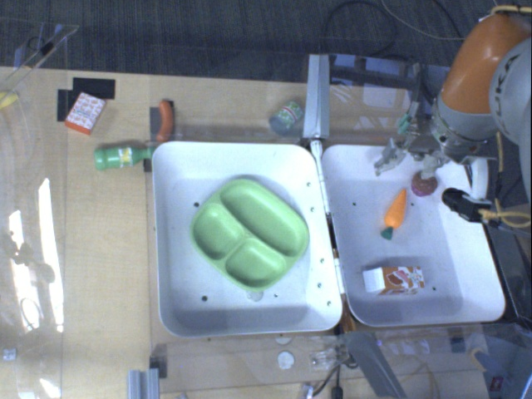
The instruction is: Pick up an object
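**Gripper over the right bin's far edge**

Gripper (pixel 405 152) hangs at the far edge of the right bin (pixel 465 302), below the grey arm (pixel 499 73) with its orange band, which comes in from the right. Its metal fingers (pixel 387 158) look spread, with nothing between them. Just beside them, toward the right, a small dark-red round object (pixel 425 184) sits on the bin floor – whether the gripper touches it cannot be told.

A toy carrot (pixel 396 211) lies near the middle of the right bin, orange body tilted, green tip pointing to the near-left. It is close to the gripper but apart from it. Nearer the front wall lies a small carton (pixel 392 279), white at one end and brown-orange at the other, flat on its side.

The left bin (pixel 174 306) holds a green divided tray (pixel 251 232) with three compartments, set at a slant.

On the bench (pixel 83 248) beyond the bins – a green bottle (pixel 121 156) on its side touching the left bin's far-left corner, a small red-and-white box (pixel 86 112), an orange-handled tool (pixel 165 119), and a blurred greenish can (pixel 288 116) next to the metal post (pixel 315 98) between the bins.
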{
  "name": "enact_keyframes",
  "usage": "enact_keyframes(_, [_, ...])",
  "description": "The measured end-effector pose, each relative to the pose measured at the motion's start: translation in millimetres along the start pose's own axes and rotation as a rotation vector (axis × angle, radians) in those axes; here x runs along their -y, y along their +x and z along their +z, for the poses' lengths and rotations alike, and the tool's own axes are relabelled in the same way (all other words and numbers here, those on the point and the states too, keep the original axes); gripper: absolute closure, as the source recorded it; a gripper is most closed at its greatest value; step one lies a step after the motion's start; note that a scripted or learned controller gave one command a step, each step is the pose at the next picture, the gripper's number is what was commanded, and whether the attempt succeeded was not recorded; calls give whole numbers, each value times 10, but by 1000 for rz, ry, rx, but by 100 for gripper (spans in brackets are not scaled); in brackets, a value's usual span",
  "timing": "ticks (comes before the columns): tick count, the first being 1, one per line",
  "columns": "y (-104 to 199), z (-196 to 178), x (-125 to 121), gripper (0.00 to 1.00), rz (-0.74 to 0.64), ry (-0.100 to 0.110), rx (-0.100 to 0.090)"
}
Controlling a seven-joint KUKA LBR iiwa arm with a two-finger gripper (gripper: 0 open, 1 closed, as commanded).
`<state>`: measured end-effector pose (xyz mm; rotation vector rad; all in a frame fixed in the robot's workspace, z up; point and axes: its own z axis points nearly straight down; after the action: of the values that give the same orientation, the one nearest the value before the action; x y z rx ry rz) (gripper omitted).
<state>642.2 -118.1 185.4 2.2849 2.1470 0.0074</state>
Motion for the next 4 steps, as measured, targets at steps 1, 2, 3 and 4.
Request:
enact_keyframes(1, [-297,971,398,0,-32,-2,0])
enact_keyframes(2, [-278,843,369,100,-35,-10,-2])
enact_keyframes(3, [132,-168,303,100,-61,-4,0])
enact_keyframes(4, [147,-285,278,100,-68,-14,2])
